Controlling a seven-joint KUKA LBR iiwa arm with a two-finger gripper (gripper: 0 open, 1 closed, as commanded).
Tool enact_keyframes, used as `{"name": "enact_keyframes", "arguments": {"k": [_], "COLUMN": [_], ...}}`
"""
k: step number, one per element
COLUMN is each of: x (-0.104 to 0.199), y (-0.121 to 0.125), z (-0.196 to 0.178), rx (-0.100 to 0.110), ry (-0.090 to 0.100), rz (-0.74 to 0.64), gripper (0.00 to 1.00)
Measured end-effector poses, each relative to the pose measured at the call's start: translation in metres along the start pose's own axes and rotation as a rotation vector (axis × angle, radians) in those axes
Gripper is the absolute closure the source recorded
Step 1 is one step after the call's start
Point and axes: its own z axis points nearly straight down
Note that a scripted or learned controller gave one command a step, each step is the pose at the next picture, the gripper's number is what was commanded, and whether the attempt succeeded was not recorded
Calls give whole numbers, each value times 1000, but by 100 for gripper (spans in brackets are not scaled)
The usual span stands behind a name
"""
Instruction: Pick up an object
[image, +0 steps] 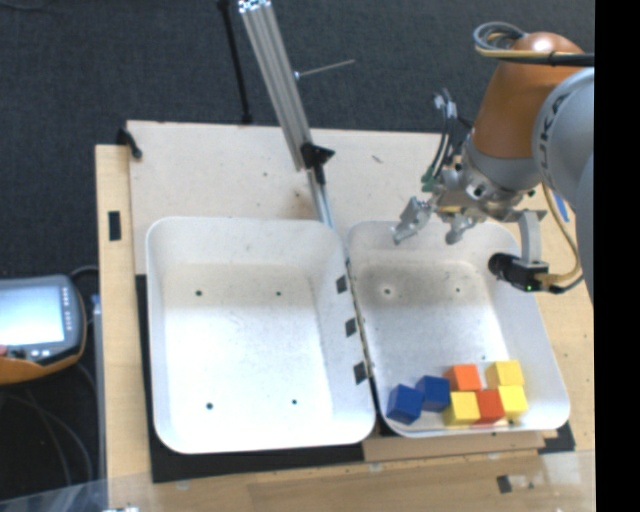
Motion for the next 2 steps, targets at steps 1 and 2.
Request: {"name": "enact_keyframes", "arguments": {"k": [1,2], "x": [-21,-19], "y": [-109,-107], "z": [-80,-76], "rx": [-5,-1], "ry": [-1,1], "rz": [5,4], "gripper": [0,0]}}
